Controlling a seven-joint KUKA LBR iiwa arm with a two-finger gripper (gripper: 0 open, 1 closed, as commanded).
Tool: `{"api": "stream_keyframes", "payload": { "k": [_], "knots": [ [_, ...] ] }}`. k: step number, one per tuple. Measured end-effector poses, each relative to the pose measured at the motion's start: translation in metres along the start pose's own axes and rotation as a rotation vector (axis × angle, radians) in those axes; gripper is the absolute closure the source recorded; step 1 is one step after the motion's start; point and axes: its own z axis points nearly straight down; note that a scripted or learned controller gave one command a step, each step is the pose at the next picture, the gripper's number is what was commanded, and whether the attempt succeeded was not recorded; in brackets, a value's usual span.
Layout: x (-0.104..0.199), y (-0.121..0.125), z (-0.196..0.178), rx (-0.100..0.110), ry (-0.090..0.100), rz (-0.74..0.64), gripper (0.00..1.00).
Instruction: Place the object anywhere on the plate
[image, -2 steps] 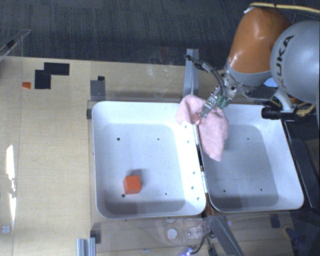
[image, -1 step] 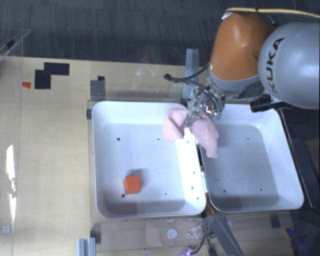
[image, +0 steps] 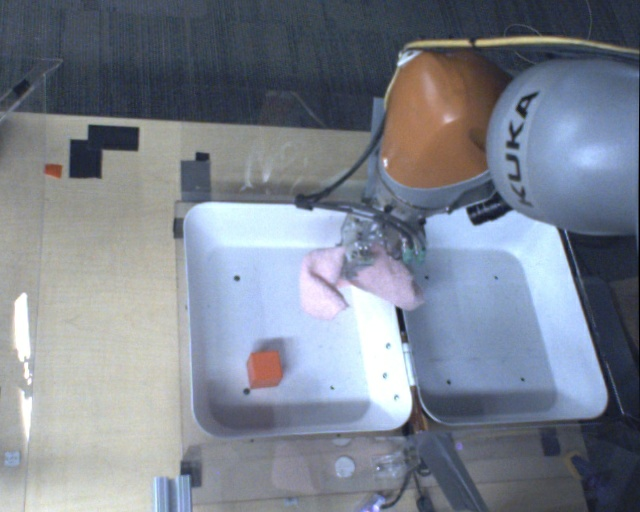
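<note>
While the gripper (image: 372, 245) hangs at the upper middle of the frame with the pink cloth (image: 345, 283) caught between its fingers, over the left bin (image: 215, 300), I see no plate; better lift slowly so the cloth stays in.

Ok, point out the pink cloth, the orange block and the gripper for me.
pink cloth (image: 325, 290): camera view, on its left lobe hanging over the left bin.
orange block (image: 265, 369): camera view, on its top face.
gripper (image: 362, 255): camera view, between its fingertips, at the cloth's upper edge.
</note>
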Motion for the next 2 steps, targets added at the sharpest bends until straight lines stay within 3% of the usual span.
{"api": "stream_keyframes", "payload": {
  "k": [1,2],
  "knots": [
    [0.0337,0.0380,-0.0041,0.000,0.000,-0.005,1.00],
    [0.0335,0.0377,-0.0043,0.000,-0.001,-0.005,0.00]
  ]
}}
